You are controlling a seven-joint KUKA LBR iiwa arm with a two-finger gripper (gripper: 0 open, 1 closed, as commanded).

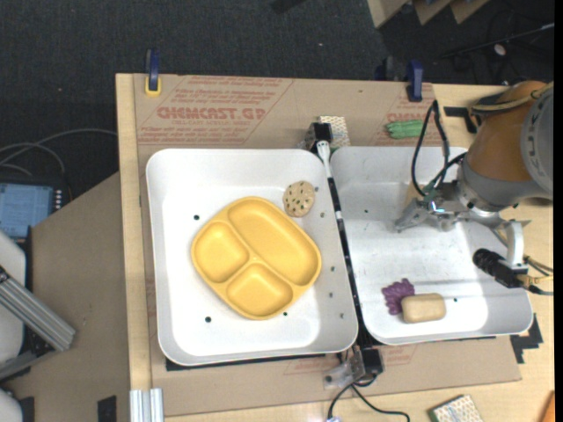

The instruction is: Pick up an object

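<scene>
In the right bin (378, 253) a tan, bread-like block (423, 308) lies near the front wall, with a small purple grape bunch (397, 294) touching its left end. In the left bin (176, 244) a chocolate-chip cookie (299, 198) lies just beyond the far right corner of a yellow three-compartment plate (255, 255). My gripper (428, 212) hovers over the far right part of the right bin, well behind the block and grapes. Nothing shows between its fingers, and whether they stand open or shut is unclear.
The two white bins sit side by side on a cardboard-covered bench (220, 112). A green object (405, 129) lies on the bench behind the right bin. Cables run along the arm, and a black fitting (493, 266) juts over the right bin's right rim.
</scene>
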